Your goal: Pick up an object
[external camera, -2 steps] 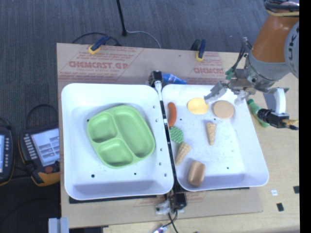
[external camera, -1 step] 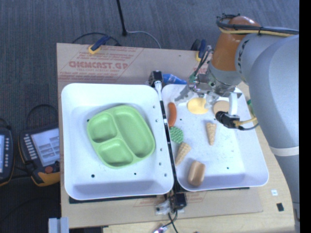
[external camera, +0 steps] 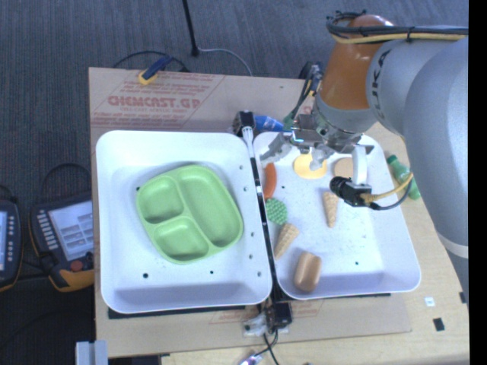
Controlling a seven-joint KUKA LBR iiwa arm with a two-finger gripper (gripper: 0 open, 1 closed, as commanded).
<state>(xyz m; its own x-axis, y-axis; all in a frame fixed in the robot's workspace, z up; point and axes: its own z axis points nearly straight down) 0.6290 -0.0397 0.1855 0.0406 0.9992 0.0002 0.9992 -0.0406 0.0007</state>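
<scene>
The flat yellow round disc (external camera: 308,166) lies in the far part of the right white bin (external camera: 396,268), directly under the two-finger gripper (external camera: 303,150), whose fingers stand spread apart above it with nothing between them. Near it, the orange carrot-shaped piece (external camera: 270,179) runs lengthwise along the divider edge, the small tan cone (external camera: 330,207) points toward the near rim, and a second ribbed cone (external camera: 285,239), a green textured piece (external camera: 275,211) and a brown rounded lump (external camera: 307,271) crowd the near-left corner. Bare floor remains toward the bin's near-right, while the left white bin (external camera: 122,280) holds a green three-compartment plastic plate (external camera: 189,213).
</scene>
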